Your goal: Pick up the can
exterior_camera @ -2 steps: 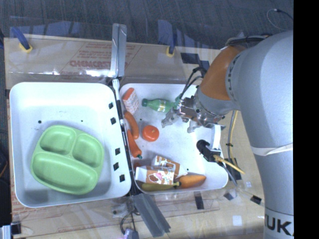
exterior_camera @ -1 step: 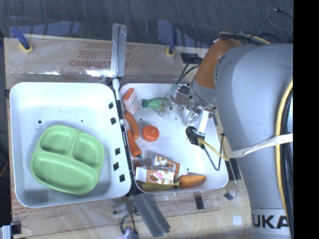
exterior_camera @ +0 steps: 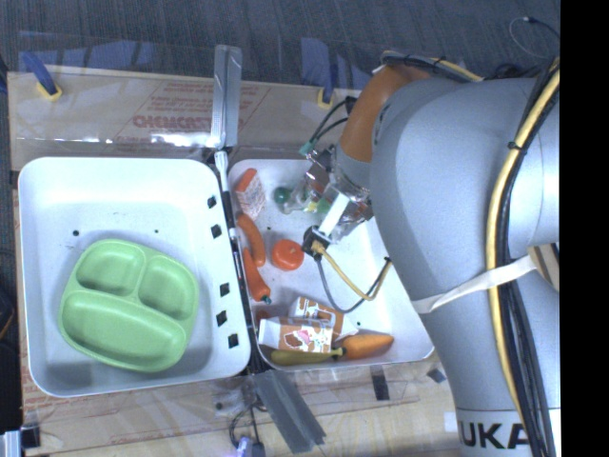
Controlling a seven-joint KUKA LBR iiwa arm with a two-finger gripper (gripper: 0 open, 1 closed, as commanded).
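Note:
The can [exterior_camera: 250, 192], small with an orange and white label, lies in the right bin's [exterior_camera: 400, 324] far left corner, close to the divider wall. My gripper [exterior_camera: 314, 198] hangs low over the back of the same bin, a short way right of the can. Between the two sits a small green object [exterior_camera: 284, 196]. The grey arm with its orange band [exterior_camera: 366, 112] covers the bin's right side, and wrist parts and cables hide the gripper's tip.
Also in the right bin are a red sausage [exterior_camera: 249, 232], an orange round piece [exterior_camera: 287, 254], a carrot [exterior_camera: 257, 280], two cartons [exterior_camera: 306, 324], a banana [exterior_camera: 295, 356] and an orange piece [exterior_camera: 367, 346]. A green divided plate [exterior_camera: 128, 303] lies in the left bin [exterior_camera: 57, 188].

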